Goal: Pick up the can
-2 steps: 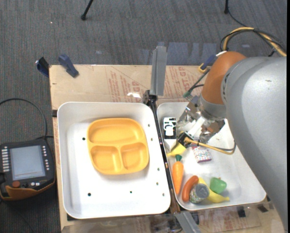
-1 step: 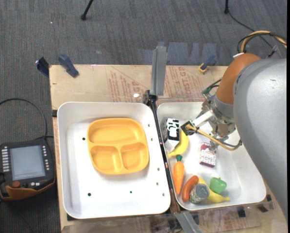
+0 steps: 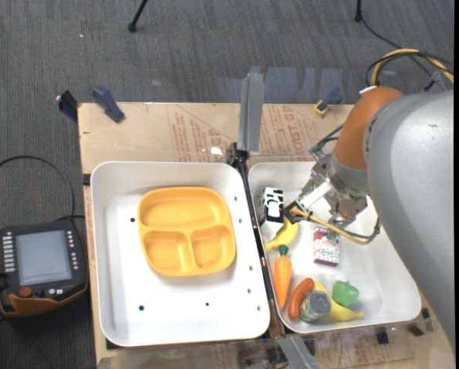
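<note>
The can [image 3: 315, 306] is a small grey tin with a printed label. It lies on its side near the front edge of the right bin [image 3: 383, 283], wedged between a red sausage-shaped toy [image 3: 299, 297] and a green pepper [image 3: 344, 292]. My gripper [image 3: 322, 209] hangs over the back half of the same bin, well behind the can and apart from it. It is just above a yellow banana [image 3: 284, 234] and a small pink-and-white carton [image 3: 326, 247]. Nothing shows in its grasp.
In the right bin, an orange carrot [image 3: 281, 277] lies by the left wall, a black-and-white object [image 3: 273, 204] sits at the back left, and a yellow toy [image 3: 346, 312] lies under the pepper. The left bin [image 3: 114, 283] holds a yellow divided plate [image 3: 187, 230]. A teach pendant [image 3: 38, 270] lies on the floor.
</note>
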Controlling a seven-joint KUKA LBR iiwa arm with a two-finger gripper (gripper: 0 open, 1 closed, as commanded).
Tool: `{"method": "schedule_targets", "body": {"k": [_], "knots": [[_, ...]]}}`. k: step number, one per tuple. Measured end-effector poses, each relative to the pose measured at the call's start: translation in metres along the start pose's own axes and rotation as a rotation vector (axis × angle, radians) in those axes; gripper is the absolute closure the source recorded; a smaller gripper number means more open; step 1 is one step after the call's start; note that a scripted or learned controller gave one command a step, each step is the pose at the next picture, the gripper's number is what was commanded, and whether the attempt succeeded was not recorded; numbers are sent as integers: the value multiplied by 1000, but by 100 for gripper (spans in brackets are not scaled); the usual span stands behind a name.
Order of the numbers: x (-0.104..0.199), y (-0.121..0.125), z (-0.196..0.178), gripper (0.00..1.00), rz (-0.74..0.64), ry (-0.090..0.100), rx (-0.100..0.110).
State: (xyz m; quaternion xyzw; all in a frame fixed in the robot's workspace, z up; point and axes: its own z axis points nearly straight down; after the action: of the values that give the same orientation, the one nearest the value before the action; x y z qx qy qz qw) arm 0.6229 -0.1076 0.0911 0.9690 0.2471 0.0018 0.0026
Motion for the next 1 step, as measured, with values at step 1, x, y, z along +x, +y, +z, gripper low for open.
{"method": "schedule_targets", "body": {"k": [1], "knots": [[0, 0, 0, 0, 0, 0, 0]]}}
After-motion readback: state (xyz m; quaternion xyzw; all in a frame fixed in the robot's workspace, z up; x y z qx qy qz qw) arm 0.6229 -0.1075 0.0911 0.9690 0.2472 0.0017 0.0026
